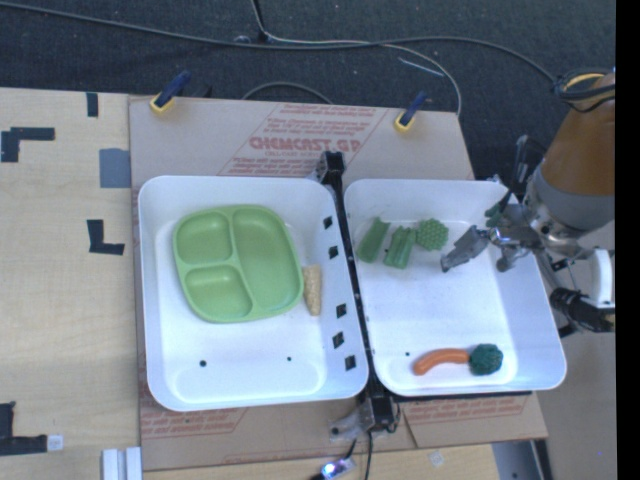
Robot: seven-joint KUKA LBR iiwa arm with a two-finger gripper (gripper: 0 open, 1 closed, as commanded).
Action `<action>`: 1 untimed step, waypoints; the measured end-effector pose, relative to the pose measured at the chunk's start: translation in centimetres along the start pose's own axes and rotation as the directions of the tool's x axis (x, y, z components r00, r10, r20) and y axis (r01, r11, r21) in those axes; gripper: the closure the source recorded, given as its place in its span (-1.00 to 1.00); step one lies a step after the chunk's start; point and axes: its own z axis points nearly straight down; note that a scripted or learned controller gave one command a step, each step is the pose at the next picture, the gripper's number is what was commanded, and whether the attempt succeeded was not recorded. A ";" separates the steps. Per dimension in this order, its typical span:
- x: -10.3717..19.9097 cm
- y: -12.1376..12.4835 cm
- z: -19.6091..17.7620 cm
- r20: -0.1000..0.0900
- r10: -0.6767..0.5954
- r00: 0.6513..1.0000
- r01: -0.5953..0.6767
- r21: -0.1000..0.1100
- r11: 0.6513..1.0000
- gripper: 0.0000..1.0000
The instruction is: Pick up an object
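In the right bin (520,313) two green sticks (373,239) (399,247) and a knobbly green piece (432,233) lie near the far left corner. An orange carrot (441,361) rests beside a dark green broccoli (486,359) at the near edge. My gripper (483,256) hovers over the bin's right half, just right of the knobbly piece, open with nothing between its fingers. The left bin (240,373) holds a green divided plate (237,263) and a pale corn piece (313,289).
A black divider with clips (345,278) runs between the bins. Yellow clamps (170,90) (410,113) pin the cardboard at the back. The arm's orange band (585,143) rises at the right. The middle of the right bin's floor is bare.
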 end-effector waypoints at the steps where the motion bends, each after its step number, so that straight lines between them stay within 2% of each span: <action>1: 0.0 0.3 -0.7 0.002 -0.004 1.000 0.004 -0.013 1.000 -1.00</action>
